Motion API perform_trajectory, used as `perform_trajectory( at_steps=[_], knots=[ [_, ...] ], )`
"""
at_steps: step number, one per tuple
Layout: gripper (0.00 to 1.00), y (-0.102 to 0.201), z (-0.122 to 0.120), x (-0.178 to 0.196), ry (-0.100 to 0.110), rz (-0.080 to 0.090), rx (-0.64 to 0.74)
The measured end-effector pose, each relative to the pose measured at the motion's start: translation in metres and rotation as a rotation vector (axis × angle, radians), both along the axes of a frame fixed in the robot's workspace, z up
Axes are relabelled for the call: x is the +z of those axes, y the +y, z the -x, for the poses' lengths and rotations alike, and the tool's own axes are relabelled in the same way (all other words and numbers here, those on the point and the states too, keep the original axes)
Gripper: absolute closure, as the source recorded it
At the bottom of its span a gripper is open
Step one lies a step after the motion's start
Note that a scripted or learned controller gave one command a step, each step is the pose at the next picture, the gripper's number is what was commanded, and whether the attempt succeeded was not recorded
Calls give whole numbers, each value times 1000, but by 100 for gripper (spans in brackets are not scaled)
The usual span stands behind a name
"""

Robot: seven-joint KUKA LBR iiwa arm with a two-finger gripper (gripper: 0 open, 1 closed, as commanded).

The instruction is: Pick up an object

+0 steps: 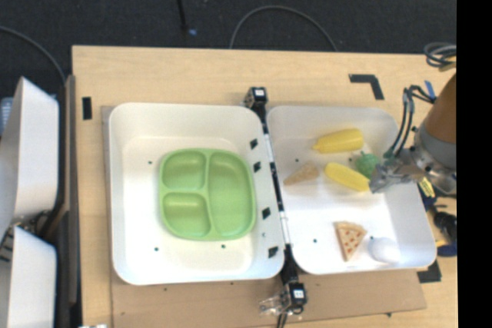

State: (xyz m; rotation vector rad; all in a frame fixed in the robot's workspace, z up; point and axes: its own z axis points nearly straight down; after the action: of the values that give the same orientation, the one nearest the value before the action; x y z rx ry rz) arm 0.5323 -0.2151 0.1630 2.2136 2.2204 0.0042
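Note:
The right bin (pixel 307 242) holds several small items. A yellow piece (pixel 339 140) lies near the back and a second yellow piece (pixel 347 177) sits just in front of it. A tan wedge (pixel 301 174) rests toward the bin's left side. A pizza slice (pixel 350 239) and a white rounded object (pixel 383 250) lie near the front. A small green object (pixel 367 162) sits at the right, beside my gripper (pixel 380 180). The gripper hangs low over the bin's right side, close to the second yellow piece's right end.
The left bin (pixel 131 242) holds a green divided plate (pixel 206 193). A black-clipped divider (pixel 269 180) runs between the bins. Cables (pixel 407 119) hang by the arm at the right. White boxes (pixel 27 157) stand off the bench's left edge.

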Motion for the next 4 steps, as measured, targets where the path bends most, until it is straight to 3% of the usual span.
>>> perform_trajectory(
  at_steps=[2, 4],
  knots=[
    [100, 0, -1, 107, -1, 1, 1],
    [100, 100, -13, 106, 4, -2, 2]
  ],
)
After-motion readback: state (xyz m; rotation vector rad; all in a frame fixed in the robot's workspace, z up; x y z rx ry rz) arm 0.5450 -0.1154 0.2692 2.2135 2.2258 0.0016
